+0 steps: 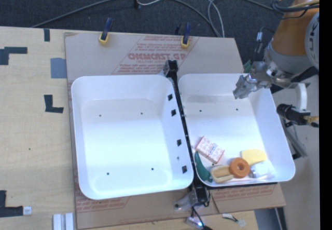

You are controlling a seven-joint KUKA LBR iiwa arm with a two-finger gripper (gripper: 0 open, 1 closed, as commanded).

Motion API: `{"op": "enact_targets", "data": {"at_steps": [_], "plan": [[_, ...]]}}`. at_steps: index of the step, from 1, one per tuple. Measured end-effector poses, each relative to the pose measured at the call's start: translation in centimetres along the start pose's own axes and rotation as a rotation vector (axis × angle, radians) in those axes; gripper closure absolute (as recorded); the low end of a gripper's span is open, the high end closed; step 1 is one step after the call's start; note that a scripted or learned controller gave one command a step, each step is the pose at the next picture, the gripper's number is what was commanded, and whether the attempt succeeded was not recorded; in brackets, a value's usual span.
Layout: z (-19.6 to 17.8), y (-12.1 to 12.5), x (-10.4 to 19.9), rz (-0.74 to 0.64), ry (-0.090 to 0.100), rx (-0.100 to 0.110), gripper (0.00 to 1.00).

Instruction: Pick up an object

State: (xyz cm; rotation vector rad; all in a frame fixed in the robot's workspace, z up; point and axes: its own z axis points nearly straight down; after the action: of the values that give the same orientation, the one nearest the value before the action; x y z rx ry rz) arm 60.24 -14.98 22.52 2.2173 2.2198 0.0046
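The claw (243,89) hangs over the far right corner of the right bin (270,120), up by the bin's back wall, with the grey arm (290,42) and its orange band reaching in from the right. Whether the claw is apart or together, I cannot tell from this angle; it is a small grey shape and nothing shows between its tips.

All the objects sit well apart from it, bunched at the near end of the right bin. There's a small white box with red print (209,148) lying flat, nearest the divider. Just in front of it, a tan oblong piece (222,173) rests beside a green curved item (201,167) hugging the bin's near left corner. An orange ring (239,167) touches the tan piece on its right. Behind the ring sits a yellow block (253,156), and a clear, pale item (262,172) lies at the near right corner, too blurred to name.

The left bin (83,135) sits alongside on the table (31,120), the two joined by a black clipped seam. Two clamps (106,31) with blue handles pin the cardboard sheet at the far edge.
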Motion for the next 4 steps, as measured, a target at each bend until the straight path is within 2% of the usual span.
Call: {"op": "enact_targets", "data": {"at_steps": [1, 2, 4], "plan": [[-4.3, -0.1, -0.3, 0.001, 0.0, 0.002, 1.0], [-4.6, 0.2, 4.7, -0.003, 0.002, 0.005, 1.0], [-2.1, 1.2, 16.1, -0.004, 0.002, 0.006, 1.0]]}}
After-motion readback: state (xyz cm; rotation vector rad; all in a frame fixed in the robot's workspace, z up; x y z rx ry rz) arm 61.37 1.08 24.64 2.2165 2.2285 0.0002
